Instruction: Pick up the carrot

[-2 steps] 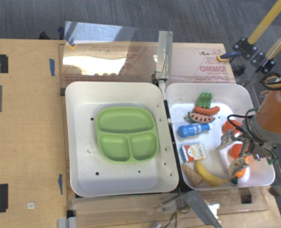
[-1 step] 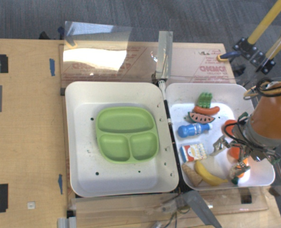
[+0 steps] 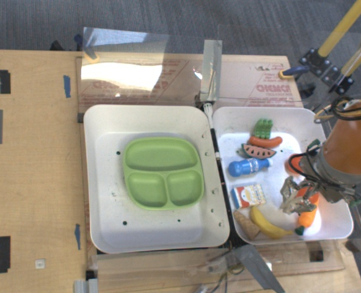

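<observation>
On the surface (image 3: pixel 27 163) I see 2 bins; in the right bin (image 3: pixel 336 224) my gripper (image 3: pixel 297 201) sits over the carrot (image 3: pixel 308 215), fingers' grip unclear.

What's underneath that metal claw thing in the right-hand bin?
Under the end effector lies the carrot, orange with a green end, resting on the right bin floor beside the banana. The end effector covers the carrot's upper part, so any grip can't be seen.

Wooden bench (image 3: pixel 33 176), grey carpet (image 3: pixel 137 5)
</observation>
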Tool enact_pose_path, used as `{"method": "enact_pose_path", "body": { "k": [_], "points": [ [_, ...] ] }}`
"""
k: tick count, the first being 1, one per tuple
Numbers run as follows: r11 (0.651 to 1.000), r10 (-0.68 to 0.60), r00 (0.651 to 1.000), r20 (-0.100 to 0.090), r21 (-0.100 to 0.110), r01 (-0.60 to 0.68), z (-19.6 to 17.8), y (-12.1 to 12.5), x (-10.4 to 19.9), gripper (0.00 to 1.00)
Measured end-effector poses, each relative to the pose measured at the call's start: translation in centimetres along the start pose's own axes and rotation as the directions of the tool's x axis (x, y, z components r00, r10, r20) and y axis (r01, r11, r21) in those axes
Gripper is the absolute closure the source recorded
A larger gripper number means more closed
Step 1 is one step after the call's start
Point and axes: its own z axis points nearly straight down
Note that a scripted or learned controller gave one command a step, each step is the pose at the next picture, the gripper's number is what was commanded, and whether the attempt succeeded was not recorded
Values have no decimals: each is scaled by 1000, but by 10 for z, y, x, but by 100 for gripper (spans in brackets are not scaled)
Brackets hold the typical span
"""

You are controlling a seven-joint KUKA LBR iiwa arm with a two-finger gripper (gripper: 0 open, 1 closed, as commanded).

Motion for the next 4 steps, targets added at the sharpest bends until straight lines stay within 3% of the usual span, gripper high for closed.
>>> {"method": "enact_pose_path", "body": {
  "k": [1, 2, 3, 4],
  "points": [
    [1000, 0, 1000, -1, -1, 0, 1, 0, 0, 0],
    [974, -228, 974, -5, -10, 228, 13, -5, 4, 0],
    [954, -298, 954, -1, -20, 298, 13, -36, 24, 0],
    [787, -616, 787, -5, -12, 616, 13, -12, 6, 0]
  ]
}}
